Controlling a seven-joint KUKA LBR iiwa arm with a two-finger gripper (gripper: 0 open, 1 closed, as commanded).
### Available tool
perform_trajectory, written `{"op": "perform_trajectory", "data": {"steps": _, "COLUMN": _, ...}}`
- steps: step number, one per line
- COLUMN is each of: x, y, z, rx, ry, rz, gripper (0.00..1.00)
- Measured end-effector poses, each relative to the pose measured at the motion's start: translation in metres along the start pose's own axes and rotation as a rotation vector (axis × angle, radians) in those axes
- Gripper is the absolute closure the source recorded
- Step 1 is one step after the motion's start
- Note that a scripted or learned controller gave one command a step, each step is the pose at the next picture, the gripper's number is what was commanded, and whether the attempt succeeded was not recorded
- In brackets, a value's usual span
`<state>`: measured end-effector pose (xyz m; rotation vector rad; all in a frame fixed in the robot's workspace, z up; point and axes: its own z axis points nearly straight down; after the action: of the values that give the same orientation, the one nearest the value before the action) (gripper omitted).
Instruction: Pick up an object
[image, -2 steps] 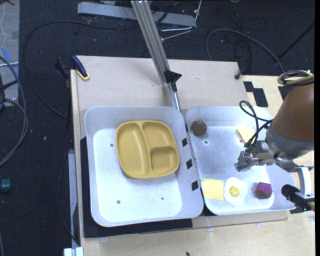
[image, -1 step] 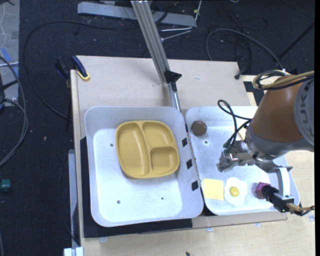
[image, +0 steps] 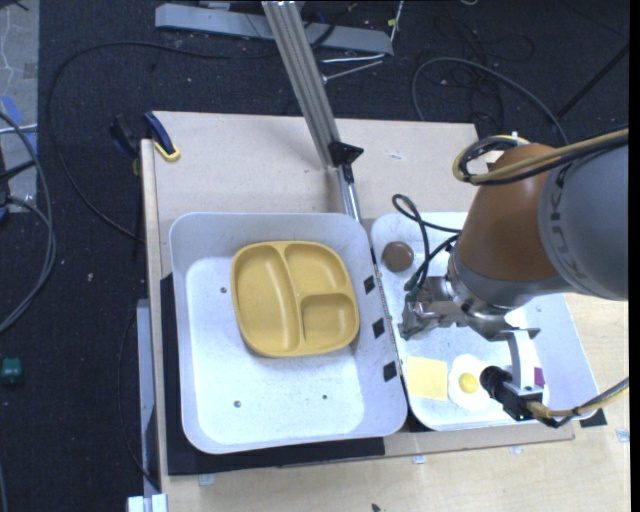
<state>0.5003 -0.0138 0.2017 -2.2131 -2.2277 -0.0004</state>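
My gripper (image: 418, 318) hangs low over the left part of the right bin (image: 570, 330), close to the wall between the two bins. A small brown round object (image: 397, 257) lies in that bin just behind the gripper. In front of the gripper lie a flat yellow square (image: 425, 379) and a white fried-egg piece with a yellow centre (image: 466, 383). Nothing shows in the gripper's grasp. The orange wrist and grey arm cover much of the right bin.
A yellow divided plate (image: 296, 298) lies in the left bin (image: 210, 400). A slanted metal pole (image: 312, 95) rises behind the bins. A small magenta piece (image: 539, 378) peeks out near the right bin's front.
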Motion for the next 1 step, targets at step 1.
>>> {"op": "perform_trajectory", "data": {"steps": 1, "x": 0.0448, "y": 0.0151, "z": -0.0195, "rx": -0.003, "ry": 0.000, "rz": -0.001, "gripper": 1.00}}
